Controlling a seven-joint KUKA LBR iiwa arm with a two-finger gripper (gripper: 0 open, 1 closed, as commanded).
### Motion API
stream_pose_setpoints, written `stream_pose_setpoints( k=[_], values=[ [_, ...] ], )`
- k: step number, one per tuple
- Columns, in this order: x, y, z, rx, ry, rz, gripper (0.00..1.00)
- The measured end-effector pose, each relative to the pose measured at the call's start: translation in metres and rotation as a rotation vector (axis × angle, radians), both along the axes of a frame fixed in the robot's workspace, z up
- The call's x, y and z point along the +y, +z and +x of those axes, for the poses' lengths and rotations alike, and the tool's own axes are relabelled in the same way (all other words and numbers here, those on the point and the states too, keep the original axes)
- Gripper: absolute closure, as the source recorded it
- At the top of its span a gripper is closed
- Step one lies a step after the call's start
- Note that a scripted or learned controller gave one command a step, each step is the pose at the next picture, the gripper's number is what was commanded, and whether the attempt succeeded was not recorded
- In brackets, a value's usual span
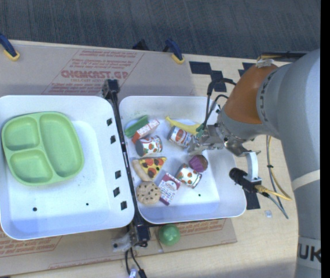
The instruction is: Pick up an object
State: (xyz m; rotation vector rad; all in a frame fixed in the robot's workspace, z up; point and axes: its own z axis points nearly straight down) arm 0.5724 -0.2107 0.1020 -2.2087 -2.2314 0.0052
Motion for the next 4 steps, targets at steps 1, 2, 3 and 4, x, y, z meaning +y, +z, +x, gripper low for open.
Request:
stream_pose_setpoints(
  k=[1,2,3,4],
  values=[
    [-0.001,0.132,-0.095,-0.003,-0.006,0.001,1.0],
    [-0.001,0.145,-0.095,-0.005,-0.005,0.0,1.0],
    [0.0,0.13,-0.042,-0.001,-0.004,0.001,1.0],
    [0.0,0.135,0.029,-0.003,-0.005,0.001,1.0]
  ],
)
